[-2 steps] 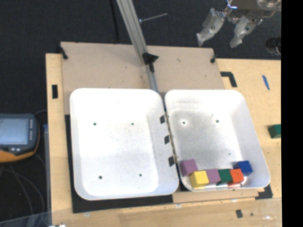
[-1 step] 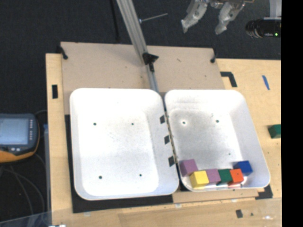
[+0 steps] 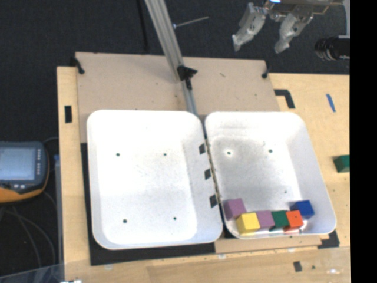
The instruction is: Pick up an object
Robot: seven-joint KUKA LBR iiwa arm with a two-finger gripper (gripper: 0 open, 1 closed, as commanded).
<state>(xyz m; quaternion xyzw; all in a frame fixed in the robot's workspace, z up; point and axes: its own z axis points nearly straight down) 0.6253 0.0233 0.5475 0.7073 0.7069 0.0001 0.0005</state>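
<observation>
Gripper (image 3: 263,35) high at top right, above dark floor beyond bench, fingers spread apart, nothing between them. Well apart from both bins. Right bin (image 3: 294,135) below it, blocks clustered along near edge: purple block (image 3: 234,207) leftmost, yellow block (image 3: 248,222) just in front of it, second purple block (image 3: 265,219) beside yellow, green block (image 3: 279,219) next, orange block (image 3: 294,220) touching green, blue block (image 3: 303,208) at right end behind orange. Left bin (image 3: 141,175) beside right bin, edges meeting. Slanted metal rail (image 3: 166,34) running from top down to gap between bins. Small green piece (image 3: 341,163) on bench at right. Handheld screen device (image 3: 22,165) at far left.
</observation>
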